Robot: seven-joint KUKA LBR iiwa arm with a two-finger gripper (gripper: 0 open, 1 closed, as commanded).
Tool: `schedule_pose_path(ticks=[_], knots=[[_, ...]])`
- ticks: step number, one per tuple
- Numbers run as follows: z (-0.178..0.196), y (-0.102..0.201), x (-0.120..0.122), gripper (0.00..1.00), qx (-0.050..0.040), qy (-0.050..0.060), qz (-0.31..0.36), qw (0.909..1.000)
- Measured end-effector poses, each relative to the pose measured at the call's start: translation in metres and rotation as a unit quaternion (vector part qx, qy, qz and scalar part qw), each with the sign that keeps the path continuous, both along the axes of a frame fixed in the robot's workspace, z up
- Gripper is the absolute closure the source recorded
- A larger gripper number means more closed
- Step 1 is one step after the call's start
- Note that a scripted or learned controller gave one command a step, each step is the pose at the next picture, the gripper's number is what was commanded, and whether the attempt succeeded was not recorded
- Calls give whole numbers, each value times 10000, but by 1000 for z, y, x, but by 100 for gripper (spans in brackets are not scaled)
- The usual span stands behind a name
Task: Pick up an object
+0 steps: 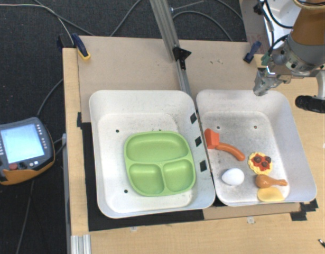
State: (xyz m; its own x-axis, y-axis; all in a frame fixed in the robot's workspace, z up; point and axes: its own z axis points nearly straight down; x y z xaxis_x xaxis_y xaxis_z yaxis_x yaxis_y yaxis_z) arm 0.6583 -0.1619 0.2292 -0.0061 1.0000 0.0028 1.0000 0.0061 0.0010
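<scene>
A tan bench (130, 62) bears two white bins. The gripper (261, 86), whose finger state I cannot tell, hangs above the right bin's (289, 115) far rim, well apart from the toys, likely staged for descent: orange tool (223, 146), egg (232, 177), drumstick (269, 181). A green tray (159, 162) fills the left bin (107, 142).

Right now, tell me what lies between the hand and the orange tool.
Camera view: bare speckled floor of the right bin separates the hand from the orange tool.

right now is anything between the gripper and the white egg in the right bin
Nothing visible. The gripper hangs over the right white bin's far rim; bare bin floor lies between it and the white egg. The orange handled tool sits just left of that line.
</scene>
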Motion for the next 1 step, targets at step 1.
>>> schedule_pose_path(ticks=[1], knots=[[9, 59, 6, 100, 0, -2, 6, 10000]])
